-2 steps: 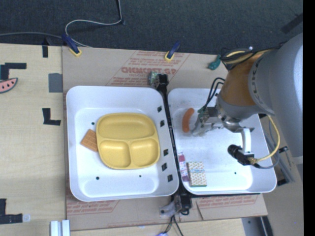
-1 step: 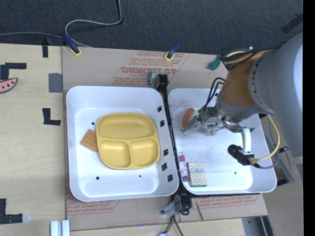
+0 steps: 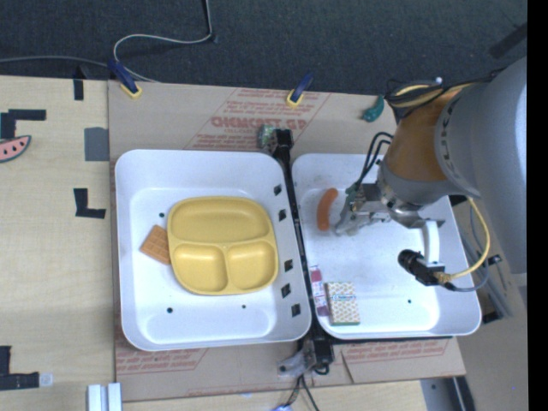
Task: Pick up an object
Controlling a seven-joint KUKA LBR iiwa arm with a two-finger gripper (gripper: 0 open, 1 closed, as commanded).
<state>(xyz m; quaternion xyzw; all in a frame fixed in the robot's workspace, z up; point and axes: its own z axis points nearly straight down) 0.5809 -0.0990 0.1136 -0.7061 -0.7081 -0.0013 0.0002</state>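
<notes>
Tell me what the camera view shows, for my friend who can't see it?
A grey and orange robot arm reaches into the right white bin, its gripper right beside an orange object. A small box lies near that bin's front edge. The left white bin holds a yellow divided tray with a tan cracker-like piece tucked beside it.

Left bin [image 3: 137, 315]: divided tray [image 3: 224, 245] at centre, cracker [image 3: 156, 245] tucked under its left edge. Right bin [image 3: 454, 315]: sausage [image 3: 327, 207] at upper left, gripper [image 3: 349, 221] just beside it; box [image 3: 343, 303] at lower left
</notes>
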